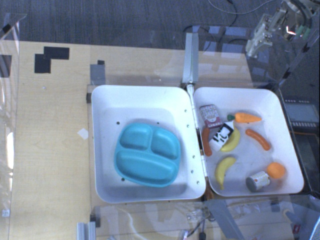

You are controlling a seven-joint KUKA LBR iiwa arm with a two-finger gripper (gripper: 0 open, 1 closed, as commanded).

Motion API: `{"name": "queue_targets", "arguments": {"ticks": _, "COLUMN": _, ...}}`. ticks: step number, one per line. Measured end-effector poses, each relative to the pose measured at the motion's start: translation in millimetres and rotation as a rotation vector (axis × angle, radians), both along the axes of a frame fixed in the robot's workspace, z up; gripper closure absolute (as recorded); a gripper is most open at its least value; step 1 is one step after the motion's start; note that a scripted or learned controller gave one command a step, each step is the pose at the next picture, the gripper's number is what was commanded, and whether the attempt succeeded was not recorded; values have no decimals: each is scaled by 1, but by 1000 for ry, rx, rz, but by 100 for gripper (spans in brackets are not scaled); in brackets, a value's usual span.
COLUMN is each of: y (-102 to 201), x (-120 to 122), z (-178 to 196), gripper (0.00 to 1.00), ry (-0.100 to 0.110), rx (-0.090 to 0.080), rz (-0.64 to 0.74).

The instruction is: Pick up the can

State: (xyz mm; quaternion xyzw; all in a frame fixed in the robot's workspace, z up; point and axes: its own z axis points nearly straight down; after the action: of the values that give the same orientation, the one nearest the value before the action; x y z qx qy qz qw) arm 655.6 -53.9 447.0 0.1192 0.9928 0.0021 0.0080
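Observation:
The can (257,181) is a small silver cylinder lying on its side near the front edge of the right bin (280,106). It touches an orange (276,170) on its right. My gripper (259,40) hangs high above the bench at the top right, beyond the right bin's far wall and well away from the can. Its fingers look open, with nothing between them.
The right bin also holds a carrot (246,117), a red sausage (258,139), two bananas (231,141) (224,170), a black-and-white box (220,132), a small carton (210,115) and a brown sausage (206,143). A blue divided plate (148,154) lies in the left bin (105,134).

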Motion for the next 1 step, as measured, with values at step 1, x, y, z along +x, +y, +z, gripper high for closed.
{"name": "queue_targets", "arguments": {"ticks": 1, "y": 60, "x": -5, "z": -11, "gripper": 100, "ry": 8, "rx": -3, "rz": 276}}
